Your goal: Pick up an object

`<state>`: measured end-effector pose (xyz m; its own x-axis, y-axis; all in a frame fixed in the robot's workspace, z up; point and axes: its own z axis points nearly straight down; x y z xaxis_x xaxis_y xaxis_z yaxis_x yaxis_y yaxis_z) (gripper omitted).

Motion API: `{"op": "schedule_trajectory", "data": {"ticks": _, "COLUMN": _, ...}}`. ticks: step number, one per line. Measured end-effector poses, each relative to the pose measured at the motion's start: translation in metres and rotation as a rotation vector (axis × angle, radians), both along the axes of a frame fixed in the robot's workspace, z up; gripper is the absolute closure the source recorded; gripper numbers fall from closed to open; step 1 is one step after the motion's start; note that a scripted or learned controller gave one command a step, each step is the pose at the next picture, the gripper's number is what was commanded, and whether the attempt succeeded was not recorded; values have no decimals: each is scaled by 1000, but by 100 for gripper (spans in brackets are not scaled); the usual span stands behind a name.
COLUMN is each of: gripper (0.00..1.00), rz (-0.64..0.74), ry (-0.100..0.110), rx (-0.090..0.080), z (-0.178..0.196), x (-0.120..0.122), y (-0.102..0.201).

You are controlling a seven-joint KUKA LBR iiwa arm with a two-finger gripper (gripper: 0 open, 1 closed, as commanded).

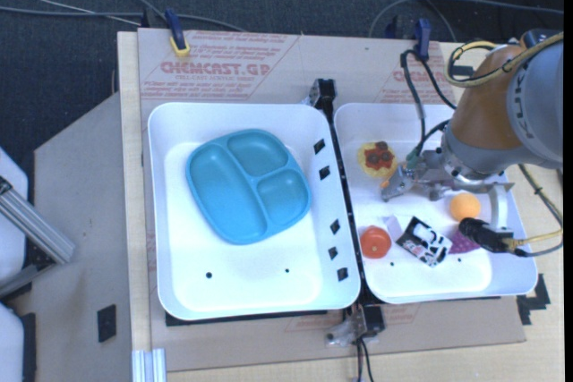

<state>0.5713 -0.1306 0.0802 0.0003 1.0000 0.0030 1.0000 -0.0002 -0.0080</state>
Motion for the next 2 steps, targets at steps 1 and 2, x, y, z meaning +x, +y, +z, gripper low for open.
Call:
{"op": "schedule_trajectory", "data": {"ticks": 1, "gripper": 100, "rz": 0, "ry": 0, "rx": 1, "z": 10, "x": 1, "y": 0}}
{"op": "schedule_trajectory", "data": {"ticks": 2, "gripper": 100, "rz": 1, "ry": -10, "rx": -3, "z": 70, "x": -3, "y": -1}}
